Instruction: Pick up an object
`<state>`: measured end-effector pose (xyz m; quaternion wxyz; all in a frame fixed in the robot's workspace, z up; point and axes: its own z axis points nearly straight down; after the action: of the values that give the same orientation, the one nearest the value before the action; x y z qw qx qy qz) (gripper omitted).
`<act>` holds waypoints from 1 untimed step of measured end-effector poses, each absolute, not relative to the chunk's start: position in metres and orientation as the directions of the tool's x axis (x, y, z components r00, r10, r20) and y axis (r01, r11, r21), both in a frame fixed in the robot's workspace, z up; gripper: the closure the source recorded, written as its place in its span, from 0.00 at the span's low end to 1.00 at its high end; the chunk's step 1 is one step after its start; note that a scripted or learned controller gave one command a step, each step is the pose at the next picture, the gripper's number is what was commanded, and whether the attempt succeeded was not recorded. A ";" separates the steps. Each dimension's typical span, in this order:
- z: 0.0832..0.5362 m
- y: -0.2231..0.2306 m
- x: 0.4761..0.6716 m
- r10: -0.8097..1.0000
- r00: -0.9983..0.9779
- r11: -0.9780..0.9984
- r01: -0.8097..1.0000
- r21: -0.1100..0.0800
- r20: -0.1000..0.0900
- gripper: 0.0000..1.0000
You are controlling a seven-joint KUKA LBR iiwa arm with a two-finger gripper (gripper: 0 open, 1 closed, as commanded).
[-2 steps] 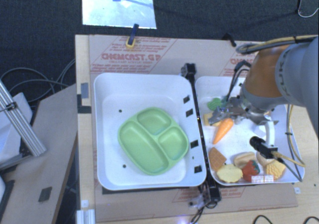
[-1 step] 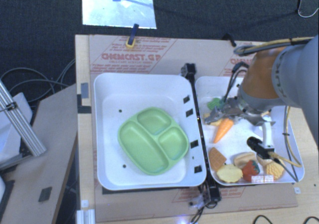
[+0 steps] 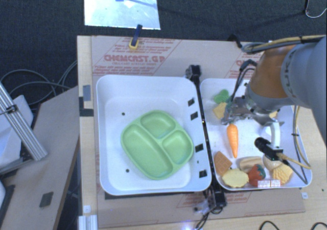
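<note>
The right bin [image 3: 209, 88] holds several toy foods. An orange carrot [image 3: 233, 140] lies lengthwise in its middle. A green piece [image 3: 222, 95] and a yellow piece [image 3: 219, 111] sit near the bin's far left corner. My gripper [image 3: 231, 116] hangs over the right bin, just above the carrot's far end and beside the yellow piece. Nothing shows as held in it.
Along the right bin's near edge lie a brown slice [image 3: 222, 162], a pale yellow round [image 3: 235, 178], a beige piece [image 3: 249, 162], a red piece [image 3: 256, 173] and a yellow ridged piece [image 3: 282, 174]. The left bin [image 3: 110, 121] holds a green divided plate [image 3: 156, 144].
</note>
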<state>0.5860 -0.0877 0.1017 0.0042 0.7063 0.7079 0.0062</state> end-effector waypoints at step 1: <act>0.163 -0.092 0.593 1.000 -0.004 0.004 1.000 0.007 -0.001 1.00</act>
<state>0.5934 -0.0924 0.1635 0.0029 0.7057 0.7085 0.0020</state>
